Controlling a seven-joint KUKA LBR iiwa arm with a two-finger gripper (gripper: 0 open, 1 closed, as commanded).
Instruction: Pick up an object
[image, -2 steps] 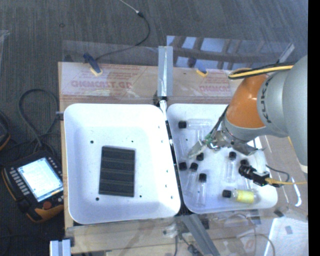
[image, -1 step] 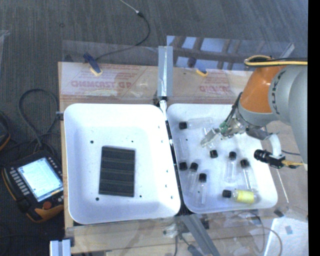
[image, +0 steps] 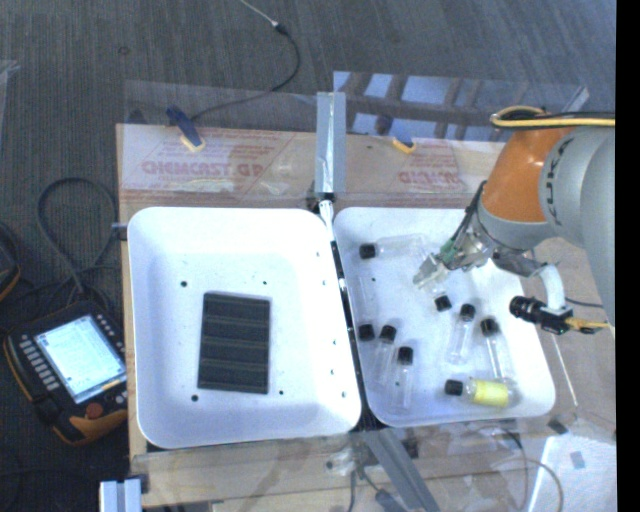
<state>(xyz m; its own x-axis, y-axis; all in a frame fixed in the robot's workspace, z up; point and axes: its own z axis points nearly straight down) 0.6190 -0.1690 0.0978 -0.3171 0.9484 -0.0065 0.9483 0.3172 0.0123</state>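
Several small clear vials with black caps lie scattered in the right bin (image: 545, 395). One vial (image: 367, 251) rests near the bin's back left, and a pair (image: 377, 333) lies by its left wall. Another vial (image: 442, 302) sits just below the gripper. A yellow vial (image: 487, 392) lies at the front right. My gripper (image: 434, 268) hangs low over the back middle of the right bin, pointing left and down beside a clear vial (image: 405, 246). I see nothing clearly held in it.
The left bin (image: 160, 240) holds a black ribbed block (image: 235, 342). The grey and orange arm (image: 530, 195) covers the right bin's back right corner. A black fitting with a cable (image: 532, 311) juts out over the bin's right edge. A teach pendant (image: 70, 365) lies off the bench at left.
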